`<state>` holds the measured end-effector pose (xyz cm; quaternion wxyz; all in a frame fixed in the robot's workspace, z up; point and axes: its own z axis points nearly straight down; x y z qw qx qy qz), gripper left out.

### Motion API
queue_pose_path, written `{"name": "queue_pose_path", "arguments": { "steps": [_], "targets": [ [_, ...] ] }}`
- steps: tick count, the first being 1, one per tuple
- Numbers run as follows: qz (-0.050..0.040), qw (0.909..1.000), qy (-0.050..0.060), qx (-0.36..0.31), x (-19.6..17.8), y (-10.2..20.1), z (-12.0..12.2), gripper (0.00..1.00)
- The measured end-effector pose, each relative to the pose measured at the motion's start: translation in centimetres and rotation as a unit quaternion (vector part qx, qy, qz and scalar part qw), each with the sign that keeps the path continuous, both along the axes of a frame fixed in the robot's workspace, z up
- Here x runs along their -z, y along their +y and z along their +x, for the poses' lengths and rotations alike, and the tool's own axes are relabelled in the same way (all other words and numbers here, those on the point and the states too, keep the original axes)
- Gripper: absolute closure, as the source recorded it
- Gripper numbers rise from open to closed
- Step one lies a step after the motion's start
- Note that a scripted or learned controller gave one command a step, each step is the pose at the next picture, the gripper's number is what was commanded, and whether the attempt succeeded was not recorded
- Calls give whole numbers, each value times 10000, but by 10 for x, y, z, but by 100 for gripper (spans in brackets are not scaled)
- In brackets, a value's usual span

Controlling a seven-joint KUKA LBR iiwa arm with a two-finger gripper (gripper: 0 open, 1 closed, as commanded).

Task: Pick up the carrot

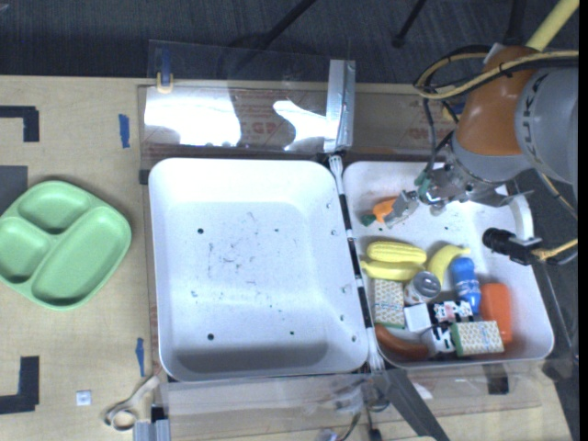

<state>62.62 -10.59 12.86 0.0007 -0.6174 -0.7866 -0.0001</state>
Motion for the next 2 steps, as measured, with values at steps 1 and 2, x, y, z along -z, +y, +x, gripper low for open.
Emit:
{"name": "queue_pose_path", "arguments": {
  "steps": [1,2],
  "targets": [
    [2,9962,31,-873,39,-2,28,0],
    [-3,9968,82,799,44,6,37,0]
  ]
}}
